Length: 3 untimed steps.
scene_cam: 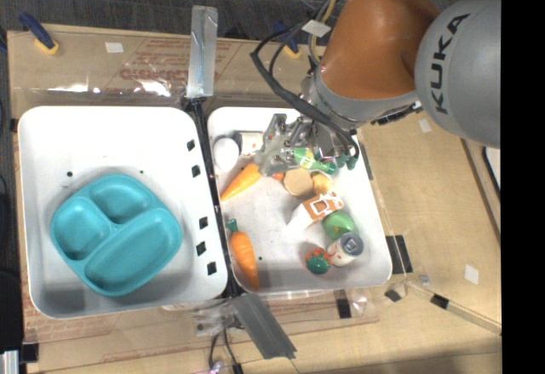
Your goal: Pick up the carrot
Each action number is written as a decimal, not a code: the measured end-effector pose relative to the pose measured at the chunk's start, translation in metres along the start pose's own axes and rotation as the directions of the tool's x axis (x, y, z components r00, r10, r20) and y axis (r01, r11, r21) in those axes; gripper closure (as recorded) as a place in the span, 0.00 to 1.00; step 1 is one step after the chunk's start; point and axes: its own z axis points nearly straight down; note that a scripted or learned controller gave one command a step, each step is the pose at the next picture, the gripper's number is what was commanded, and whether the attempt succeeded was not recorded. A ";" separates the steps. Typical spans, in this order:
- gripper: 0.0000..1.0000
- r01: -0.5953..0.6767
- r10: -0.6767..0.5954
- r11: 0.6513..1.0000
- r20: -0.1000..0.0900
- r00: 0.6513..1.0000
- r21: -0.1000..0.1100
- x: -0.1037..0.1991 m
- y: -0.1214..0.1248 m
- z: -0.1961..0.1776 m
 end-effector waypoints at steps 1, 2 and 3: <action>1.00 -0.148 0.148 0.989 -0.009 0.989 0.000 -0.039 0.030 -0.019; 1.00 -0.036 0.036 0.999 -0.013 0.999 -0.001 -0.018 0.075 -0.034; 1.00 0.166 -0.166 0.986 -0.015 0.986 -0.004 0.045 0.121 0.000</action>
